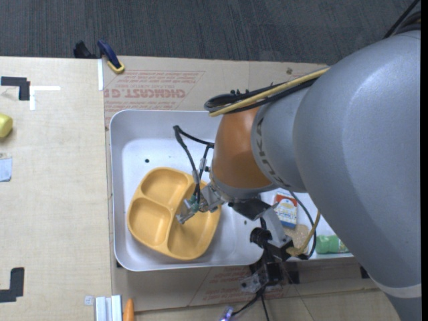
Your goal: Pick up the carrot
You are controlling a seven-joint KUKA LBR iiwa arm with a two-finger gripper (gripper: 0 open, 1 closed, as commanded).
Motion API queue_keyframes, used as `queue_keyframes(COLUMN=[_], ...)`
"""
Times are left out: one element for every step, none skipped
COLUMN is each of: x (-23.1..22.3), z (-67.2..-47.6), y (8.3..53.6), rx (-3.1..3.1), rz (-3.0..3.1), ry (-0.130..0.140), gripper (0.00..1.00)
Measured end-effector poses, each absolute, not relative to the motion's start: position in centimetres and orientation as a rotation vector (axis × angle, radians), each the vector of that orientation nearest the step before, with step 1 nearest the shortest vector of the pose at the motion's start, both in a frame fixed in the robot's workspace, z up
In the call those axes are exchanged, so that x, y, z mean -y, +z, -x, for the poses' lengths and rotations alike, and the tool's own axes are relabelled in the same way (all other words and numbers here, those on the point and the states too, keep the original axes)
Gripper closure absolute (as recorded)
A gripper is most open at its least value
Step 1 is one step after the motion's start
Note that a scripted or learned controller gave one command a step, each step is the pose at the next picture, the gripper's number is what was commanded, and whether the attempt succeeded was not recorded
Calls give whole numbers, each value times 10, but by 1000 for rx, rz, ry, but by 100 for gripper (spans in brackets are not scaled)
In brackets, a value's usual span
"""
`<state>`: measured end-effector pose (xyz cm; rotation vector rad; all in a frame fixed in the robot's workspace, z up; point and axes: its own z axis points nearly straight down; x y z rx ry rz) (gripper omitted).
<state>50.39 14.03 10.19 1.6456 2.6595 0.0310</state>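
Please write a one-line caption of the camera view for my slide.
KUKA arm reaches into the white bin, gripper over a yellow divided plate.

Glossy yellow plastic plate (158, 214) lies in a smooth white plastic bin (127, 179) on matt brown cardboard (160, 89).

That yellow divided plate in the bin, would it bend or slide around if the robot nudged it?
The yellow divided plate looks like moulded plastic, so probably stiff and light. On the white bin's smooth floor it would likely slide rather than tip, since it sits low and wide. The gripper hangs over it.
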Motion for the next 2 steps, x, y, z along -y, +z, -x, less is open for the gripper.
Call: queue_keyframes(x=[-138, -123], z=[-504, -478], y=[108, 171], rx=[-2660, -2199], rz=[-1648, -2242], ry=[24, -4], gripper=[100, 100])
